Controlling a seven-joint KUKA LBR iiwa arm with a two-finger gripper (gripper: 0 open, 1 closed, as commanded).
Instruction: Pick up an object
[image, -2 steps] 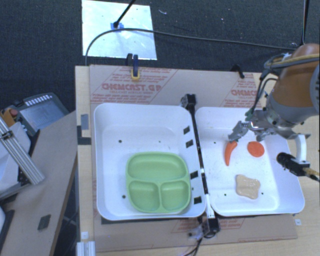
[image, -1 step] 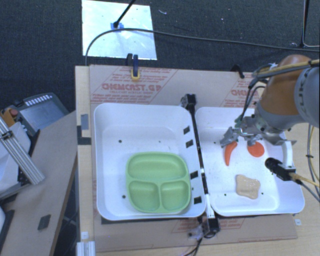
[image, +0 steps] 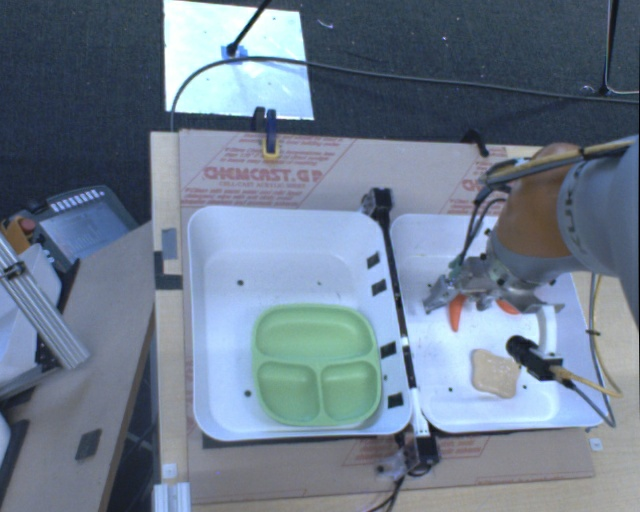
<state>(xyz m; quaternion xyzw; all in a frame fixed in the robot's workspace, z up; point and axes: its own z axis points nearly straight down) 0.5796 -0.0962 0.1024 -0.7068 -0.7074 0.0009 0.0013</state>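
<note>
Two white bins sit side by side on the bench. Left bin (image: 215, 300) contains a green three-compartment plate (image: 315, 362). Right bin (image: 440, 405) contains an orange carrot-like item (image: 455, 312) directly beneath the gripper (image: 452, 292), and a tan bread-like piece (image: 495, 373) nearer the front. The arm (image: 560, 215) reaches in from the right.

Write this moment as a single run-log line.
end effector: low in right bin, at orange carrot-like piece | grasp: unconfirmed | tan piece: lying in right bin | green divided tray: left bin
</note>
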